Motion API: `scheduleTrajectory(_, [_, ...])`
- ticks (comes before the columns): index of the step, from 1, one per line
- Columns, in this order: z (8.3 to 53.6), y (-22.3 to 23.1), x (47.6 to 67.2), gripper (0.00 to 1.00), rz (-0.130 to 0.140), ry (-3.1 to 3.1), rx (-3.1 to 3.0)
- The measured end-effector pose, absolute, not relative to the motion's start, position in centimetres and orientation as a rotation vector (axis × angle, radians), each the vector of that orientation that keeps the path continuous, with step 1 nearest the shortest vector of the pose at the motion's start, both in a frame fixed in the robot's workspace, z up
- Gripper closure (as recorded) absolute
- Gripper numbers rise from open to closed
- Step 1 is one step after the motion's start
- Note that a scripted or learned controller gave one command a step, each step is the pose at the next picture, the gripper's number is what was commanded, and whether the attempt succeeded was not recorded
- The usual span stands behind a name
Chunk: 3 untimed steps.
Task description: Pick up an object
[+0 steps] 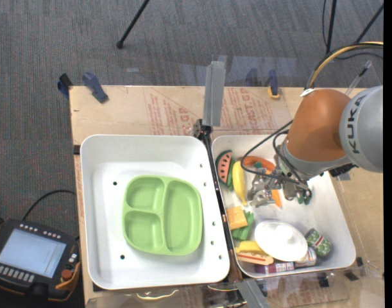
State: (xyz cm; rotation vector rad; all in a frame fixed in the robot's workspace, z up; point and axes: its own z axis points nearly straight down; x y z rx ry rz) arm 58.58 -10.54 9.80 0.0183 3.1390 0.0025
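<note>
Camera view, looking down at a slant on the counter (151, 108): two white bins side by side on a brown board printed with faint red lettering, mirrored and not readable. "KUKA" legible in dark letters on the grey arm (369, 130) at the right edge.

Left bin (93, 172): one light green plate (162, 215) with three compartments, lying near the bin's middle, apart from all four walls.

Right bin (340, 220): a crowded heap of toy food. One watermelon slice (224, 164), red with a dark green rind, against the left wall near the far corner. One yellow banana (238, 180) just beside it. One orange cheese-like wedge (237, 217) by the left wall, touching a green piece (244, 227). One round white lid or dish (280, 240) toward the near edge. One hot dog in a bun (253, 256) at the near left corner, a yellow piece (249, 245) just above it. One small green-and-red can (319, 241) near the near right corner. One purple-labelled container (279, 267) along the near wall, label too small to read. One orange-red curved piece (258, 163) near the bin's middle.

Pincer (267, 191) down over the middle of the right bin, beside the banana, a small orange carrot-like piece (277, 199) at its tip. Open or closed: cannot tell, metal parts too cluttered.

One teach pendant (32, 255) with a lit screen on the floor at lower left.
</note>
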Motion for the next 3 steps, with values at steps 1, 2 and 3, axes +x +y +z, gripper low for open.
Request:
scheduleTrajectory(1, [9.8,-10.5,58.6,0.0,0.002,3.138,0.017])
scheduleTrajectory(2, [10.9,-10.4,58.7,1.0,0.002,3.135,0.009])
scheduleTrajectory(3, [10.9,-10.3,58.7,0.0,0.002,3.135,0.007])
